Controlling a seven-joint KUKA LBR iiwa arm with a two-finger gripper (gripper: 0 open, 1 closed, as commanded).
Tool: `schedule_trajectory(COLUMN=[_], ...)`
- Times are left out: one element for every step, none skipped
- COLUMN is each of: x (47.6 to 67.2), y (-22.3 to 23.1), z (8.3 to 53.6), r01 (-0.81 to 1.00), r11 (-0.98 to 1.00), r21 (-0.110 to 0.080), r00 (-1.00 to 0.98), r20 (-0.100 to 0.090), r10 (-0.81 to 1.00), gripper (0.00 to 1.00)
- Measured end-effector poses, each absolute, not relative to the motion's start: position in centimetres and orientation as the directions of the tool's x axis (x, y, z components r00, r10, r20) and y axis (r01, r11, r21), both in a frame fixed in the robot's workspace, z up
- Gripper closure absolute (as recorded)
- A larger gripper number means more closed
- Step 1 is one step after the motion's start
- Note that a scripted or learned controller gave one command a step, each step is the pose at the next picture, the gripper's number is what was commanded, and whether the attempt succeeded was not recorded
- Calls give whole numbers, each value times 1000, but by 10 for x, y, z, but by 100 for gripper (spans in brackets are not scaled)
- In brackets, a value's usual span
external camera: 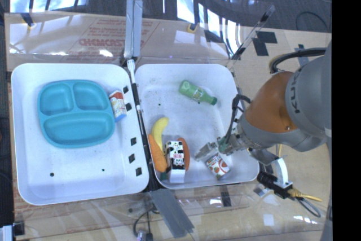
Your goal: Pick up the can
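The can (218,166), white with a red and green label, lies on its side near the front right corner of the right bin (225,73). My gripper (213,149) hangs just above and behind it, at the end of the grey arm (282,110) that reaches in from the right over the bin's right wall. From this view the gripper looks close to the can's upper end, and I cannot make out whether it touches it.
The right bin also holds a green bottle (197,93) at the back, plus a banana (159,128), a carrot (158,154) and a cow-patterned carton (176,158) at the front left. In the left bin (22,138) are a blue divided plate (74,113) and a small red-and-white container (117,104).
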State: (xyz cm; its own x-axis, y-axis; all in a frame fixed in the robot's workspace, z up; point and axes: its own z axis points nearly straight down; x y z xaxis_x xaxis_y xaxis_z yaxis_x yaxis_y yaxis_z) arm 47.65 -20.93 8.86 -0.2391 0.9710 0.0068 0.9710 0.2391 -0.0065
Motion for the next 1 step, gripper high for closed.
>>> schedule_trajectory(x=[477], y=[-203], z=[127], r01=[983], r11=[182], r21=[-5], r00=[-182], r20=[3], r10=[983], gripper=[0])
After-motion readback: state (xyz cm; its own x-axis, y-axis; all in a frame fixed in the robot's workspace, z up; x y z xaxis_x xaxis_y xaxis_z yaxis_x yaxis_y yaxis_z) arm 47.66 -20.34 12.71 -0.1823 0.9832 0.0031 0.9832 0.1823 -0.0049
